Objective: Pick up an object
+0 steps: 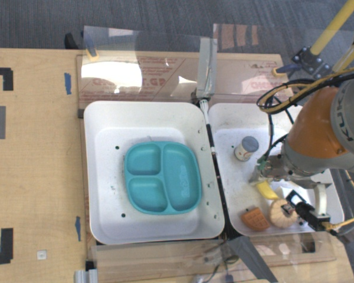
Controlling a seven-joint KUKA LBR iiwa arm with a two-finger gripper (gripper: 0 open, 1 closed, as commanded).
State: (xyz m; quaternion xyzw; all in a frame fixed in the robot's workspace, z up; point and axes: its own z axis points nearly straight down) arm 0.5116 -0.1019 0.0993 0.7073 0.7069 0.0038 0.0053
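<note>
Teal and three-sectioned, a plate (163, 177) lies flat in the middle of the left bin (100, 158), at the centre of the frame. In the right bin (224, 135), a small grey-topped cylinder (245, 148) stands toward the upper part. Lower down lie a yellow object (265, 189), an orange-brown piece (255, 219) and a pale round object (280, 213), close together. The arm (318, 131) reaches in from the right, and its gripper (270, 168) sits low over the bin just above the yellow object; whether the jaws are open or closed cannot be told.
</note>
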